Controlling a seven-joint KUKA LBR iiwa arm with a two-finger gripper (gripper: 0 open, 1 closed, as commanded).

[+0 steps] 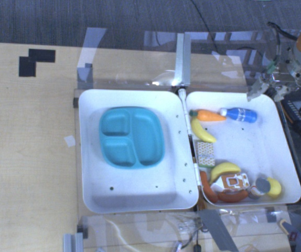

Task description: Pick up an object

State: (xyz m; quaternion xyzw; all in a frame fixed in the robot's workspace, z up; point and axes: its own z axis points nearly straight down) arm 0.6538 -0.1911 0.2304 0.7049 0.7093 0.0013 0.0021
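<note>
Camera view looks down at a slant on the worktop [30,140], which carries two shallow white bins side by side. The left bin [90,193] holds a blue divided tray [132,137] lying flat near its middle. The right bin [284,146] holds a scatter of things. Near its 11 o'clock corner an orange carrot [211,116] lies lengthwise, with a blue bottle [239,115] with a white cap just beside it toward 3 o'clock. Just below the carrot, toward 6 o'clock, a yellow banana [203,131] lies along the left wall. A small patterned square packet [205,154] sits below the banana. Toward 6 o'clock in the bin, a second yellow fruit [225,169], a small orange-and-white carton [234,182] and a reddish sausage-shaped piece [213,192] are bunched together, touching. At 5 o'clock a grey round piece [262,185] touches a yellow ball [273,188].

The gripper [259,90] hangs at the right bin's 1 o'clock corner, over its far rim, near the bottle but apart from it. Nothing shows between its fingers; how far apart they stand cannot be told.
</note>
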